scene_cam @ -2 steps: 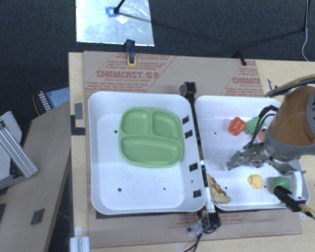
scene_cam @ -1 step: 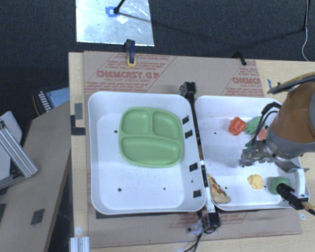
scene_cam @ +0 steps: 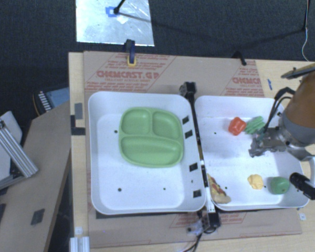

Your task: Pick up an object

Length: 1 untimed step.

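Since there's just the one overhead camera, everything comes from that slanted look down at the tabletop [scene_cam: 220, 70] with its two white bins side by side. The left bin [scene_cam: 102, 193] carries a green divided plate [scene_cam: 150, 137], sitting roughly mid-bin.

The right bin [scene_cam: 220, 156] is where the action is. Near its top edge there's a red-orange piece [scene_cam: 237, 125] with a ridged green piece [scene_cam: 255, 123] just beside it on the right, looks like they're touching. Down at the lower right sit a yellow lump [scene_cam: 255, 181] and a round green object [scene_cam: 277, 185] just beside each other. A brownish, pizza-like bit [scene_cam: 219, 190] lies against the bin's lower left wall.

The arm comes in from the right of the frame, and the end effector [scene_cam: 260, 146] hangs over the middle right of that bin, between the upper pair and the lower pair. It's a dark blur from this angle, so I honestly can't tell what state it's in, and nothing visibly sits in it.

Nearest candidates, I'd say: the ridged green piece lies just up-frame of the end effector, its long axis running roughly left-right with a slight tilt. The yellow lump lies straight down-frame, a bit further off. Either would be a short hop, my guess.
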### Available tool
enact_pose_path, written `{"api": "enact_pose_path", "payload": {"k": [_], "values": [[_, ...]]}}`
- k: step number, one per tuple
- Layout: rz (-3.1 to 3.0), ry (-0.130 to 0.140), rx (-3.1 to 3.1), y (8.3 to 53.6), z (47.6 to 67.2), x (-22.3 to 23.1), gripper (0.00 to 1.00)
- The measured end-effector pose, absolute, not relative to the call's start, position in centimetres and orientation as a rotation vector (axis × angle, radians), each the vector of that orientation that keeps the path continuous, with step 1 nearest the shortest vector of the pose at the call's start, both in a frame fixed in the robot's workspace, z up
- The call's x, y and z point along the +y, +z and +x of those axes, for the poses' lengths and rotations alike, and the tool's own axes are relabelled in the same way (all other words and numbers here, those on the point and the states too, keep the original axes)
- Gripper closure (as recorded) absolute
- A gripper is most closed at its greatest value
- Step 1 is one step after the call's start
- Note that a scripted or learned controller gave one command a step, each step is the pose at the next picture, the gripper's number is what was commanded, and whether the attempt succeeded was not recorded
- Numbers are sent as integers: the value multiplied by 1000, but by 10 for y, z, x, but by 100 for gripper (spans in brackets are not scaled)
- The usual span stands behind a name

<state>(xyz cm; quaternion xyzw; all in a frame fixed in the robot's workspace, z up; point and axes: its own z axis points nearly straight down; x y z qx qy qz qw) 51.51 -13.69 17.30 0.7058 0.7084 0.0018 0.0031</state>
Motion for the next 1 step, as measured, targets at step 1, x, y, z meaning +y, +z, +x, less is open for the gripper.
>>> {"api": "enact_pose_path", "payload": {"k": [1], "values": [[2213,5,2222,207,517,-137,100]]}}
